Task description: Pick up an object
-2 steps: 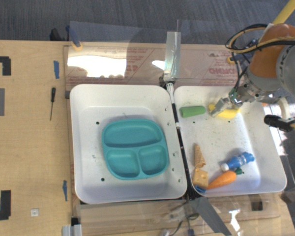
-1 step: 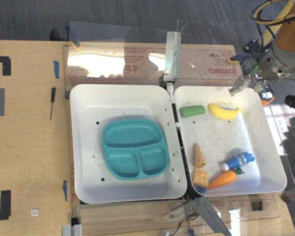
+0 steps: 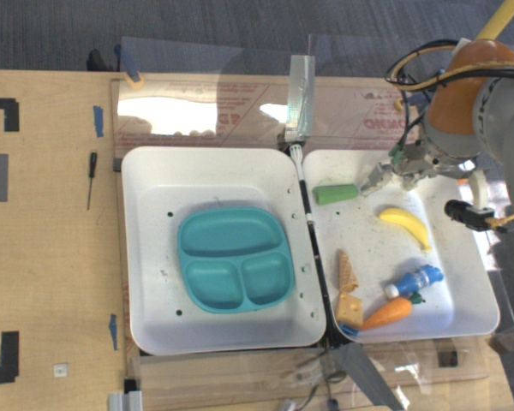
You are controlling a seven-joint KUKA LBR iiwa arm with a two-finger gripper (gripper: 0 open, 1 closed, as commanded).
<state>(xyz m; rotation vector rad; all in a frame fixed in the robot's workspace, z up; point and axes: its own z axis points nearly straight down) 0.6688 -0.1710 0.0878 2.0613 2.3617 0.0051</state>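
Right bin (image 3: 463, 315), far-left part: green block (image 3: 336, 193), lying flat, long side across the view, close to the divider between bins. Gripper (image 3: 379, 181) just right of it, low over the bin floor, tips pointing toward the block. Nothing seen between the fingers; open or closed, cannot tell at this angle and size. Whether a fingertip touches the block's right end also unclear.

Banana (image 3: 406, 225) lies right of the block and nearer the camera, apart from both block and gripper, curved, slanting down to the right.

Near side of the same bin: ice cream cone (image 3: 347, 272) lying along the left wall, tip toward the far side. Below it a small tan piece with a blue bit (image 3: 349, 312) in the near-left corner. Carrot (image 3: 386, 312) just beside that, slanting up to the right, green top at its upper end. Blue bottle (image 3: 414, 281) with white cap lies just above the carrot, nearly touching its top.

Arm (image 3: 463, 92) comes in from the right, orange band above the wrist, cables looping over it.

Left bin (image 3: 146, 178): teal divided plate (image 3: 235, 258) at centre, three compartments, one wide on the far side, two smaller on the near side.

Both bins sit on the counter (image 3: 43, 255), tan surface with black corner marks and blue tape bits at left
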